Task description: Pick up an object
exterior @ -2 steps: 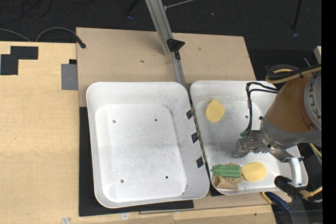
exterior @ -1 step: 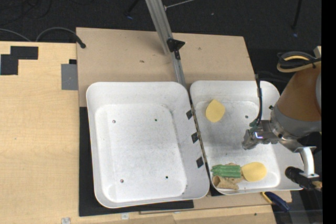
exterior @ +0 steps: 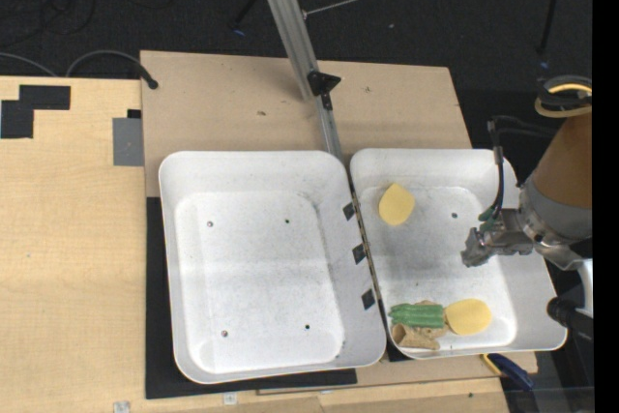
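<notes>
Taking the right bin (exterior: 440, 171) as the landmark, its near edge is carrying most of the clutter: a yellow oval piece (exterior: 468, 315) is lying close to the near right corner, and just to its left a green ridged object (exterior: 418, 313) is resting against it or nearly so. A small tan scrap (exterior: 417, 337) is sitting under the green object, right at the bin's near rim.

Farther in, over the right side of this bin's floor, the gripper (exterior: 476, 250) is hanging from the grey arm with its orange band, which is reaching in across the bin's right rim. Nothing is showing between the fingers, and whether they are spread or closed cannot be told from this angle.

Farther still, a round yellow disc (exterior: 396, 205) is lying toward the bin's far left corner, well apart from the gripper.

The left bin (exterior: 193, 171) is sitting side by side with the landmark.
</notes>
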